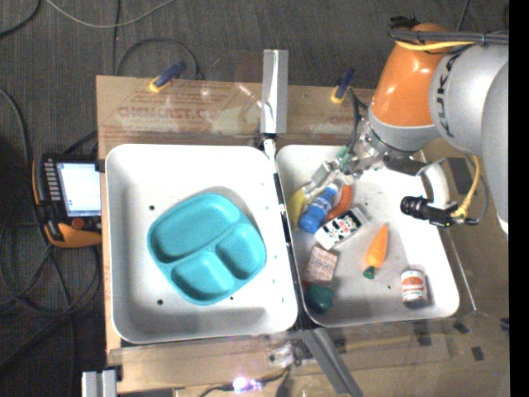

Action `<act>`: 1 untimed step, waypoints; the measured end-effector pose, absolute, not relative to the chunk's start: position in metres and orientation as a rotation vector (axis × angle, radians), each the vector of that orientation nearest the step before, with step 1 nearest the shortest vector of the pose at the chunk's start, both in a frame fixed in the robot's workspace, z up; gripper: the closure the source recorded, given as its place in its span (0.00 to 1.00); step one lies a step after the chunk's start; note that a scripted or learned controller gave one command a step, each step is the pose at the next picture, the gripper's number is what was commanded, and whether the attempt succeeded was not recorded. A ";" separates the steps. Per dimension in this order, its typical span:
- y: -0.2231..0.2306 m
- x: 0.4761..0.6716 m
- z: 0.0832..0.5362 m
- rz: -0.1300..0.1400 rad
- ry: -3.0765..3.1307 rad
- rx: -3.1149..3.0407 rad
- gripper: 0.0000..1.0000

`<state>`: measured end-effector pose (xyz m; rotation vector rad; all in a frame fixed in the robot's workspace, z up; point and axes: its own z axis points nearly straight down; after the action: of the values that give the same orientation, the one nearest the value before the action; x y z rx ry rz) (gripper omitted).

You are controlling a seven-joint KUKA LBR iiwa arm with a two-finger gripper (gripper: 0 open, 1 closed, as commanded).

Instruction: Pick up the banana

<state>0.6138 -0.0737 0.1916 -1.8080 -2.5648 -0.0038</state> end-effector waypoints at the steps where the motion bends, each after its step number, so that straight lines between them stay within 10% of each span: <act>1: -0.100 0.608 0.129 -0.009 -2.636 -1.724 0.00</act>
<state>0.6078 -0.1003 0.1290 -1.7237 -2.6356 -0.0087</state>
